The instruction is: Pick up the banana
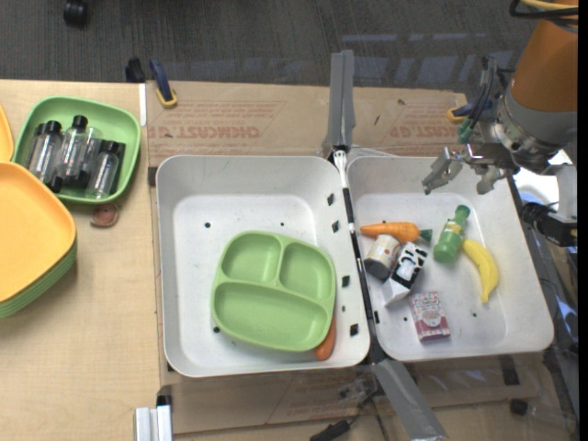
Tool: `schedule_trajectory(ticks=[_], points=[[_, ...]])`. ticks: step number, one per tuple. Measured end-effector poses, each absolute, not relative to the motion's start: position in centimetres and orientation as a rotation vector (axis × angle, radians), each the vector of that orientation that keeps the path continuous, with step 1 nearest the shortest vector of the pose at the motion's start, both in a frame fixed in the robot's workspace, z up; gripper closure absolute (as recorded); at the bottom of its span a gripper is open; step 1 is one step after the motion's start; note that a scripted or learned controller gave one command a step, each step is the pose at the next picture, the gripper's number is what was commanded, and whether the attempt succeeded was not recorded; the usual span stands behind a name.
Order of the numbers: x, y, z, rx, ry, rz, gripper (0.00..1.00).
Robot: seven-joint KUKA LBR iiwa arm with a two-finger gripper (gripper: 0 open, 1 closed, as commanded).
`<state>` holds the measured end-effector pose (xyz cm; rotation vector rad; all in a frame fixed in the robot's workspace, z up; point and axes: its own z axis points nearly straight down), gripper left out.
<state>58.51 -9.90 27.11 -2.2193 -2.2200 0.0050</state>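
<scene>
The banana [483, 267] lies on the floor of the right bin [524, 333], near that bin's right wall and about midway along it. Its long axis runs roughly from 11 o'clock to 5 o'clock in the camera view, with a slight bow toward the right. The upper end sits just beside the base of a green bottle [450, 235], close enough that I cannot tell whether they touch. The lower end, tapering to a tip, points toward 5 o'clock and has bare bin floor around it.

From the hand [467, 165], the banana lies toward 6 o'clock, a little to the right of straight down in the view, and well apart from it. The hand hovers over the far part of the right bin, released, with its two fingers spread and nothing between them. The bottle stands almost directly on the line between hand and banana. So I judge the coming move to be a travel toward 6 o'clock and a descent on the banana's lower half, with the fingers closing across the fruit from about 2 to 8 o'clock.

Further out, toward 9 o'clock from the banana, lie a carrot [390, 231], a small can [380, 255] and a red packet [429, 316]. The left bin [179, 274] holds a green divided plate [274, 290].
</scene>
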Motion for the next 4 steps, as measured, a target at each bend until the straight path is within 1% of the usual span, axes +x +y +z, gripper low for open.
schedule_trajectory(ticks=[1,2,3,4], points=[[57.6,-16.6,21.0,-1.816,-2.561,0.002,0.0],[54.8,-19.4,9.2,-0.934,-3.0,-0.002,0.0],[54.9,-19.5,10.1,-0.941,-3.001,-0.004,1.0],[63.7,-22.2,9.3,-1.388,-2.824,-0.001,1.0]])
